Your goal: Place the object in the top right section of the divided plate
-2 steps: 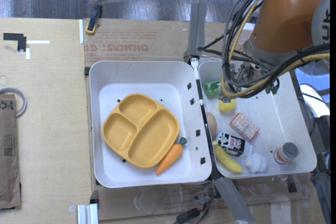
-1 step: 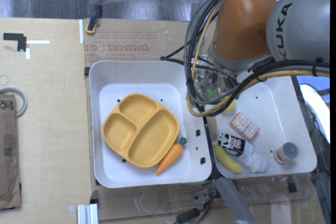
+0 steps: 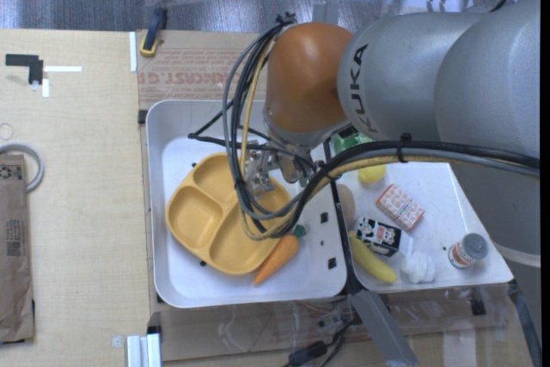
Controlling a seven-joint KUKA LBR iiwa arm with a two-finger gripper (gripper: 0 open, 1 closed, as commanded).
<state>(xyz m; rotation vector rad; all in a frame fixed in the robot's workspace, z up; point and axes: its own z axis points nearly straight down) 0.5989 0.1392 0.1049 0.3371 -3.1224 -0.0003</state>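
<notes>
A yellow divided plate (image 3: 210, 215) lies in the left white bin (image 3: 163, 185). An orange toy carrot (image 3: 277, 258) with a green top rests against the plate's lower right rim. The arm's orange wrist hangs over the plate's upper right part, and the gripper (image 3: 262, 176) sits below it among black cables, just above the plate's top right section. Cables and the wrist hide most of that section.
The right bin (image 3: 481, 211) holds a banana (image 3: 375, 262), a small black-and-white carton (image 3: 380, 235), a pink patterned box (image 3: 400, 206), a yellow object (image 3: 371, 175), white fluff (image 3: 418, 267) and a small jar (image 3: 468, 251). The big grey arm covers the bin's upper part.
</notes>
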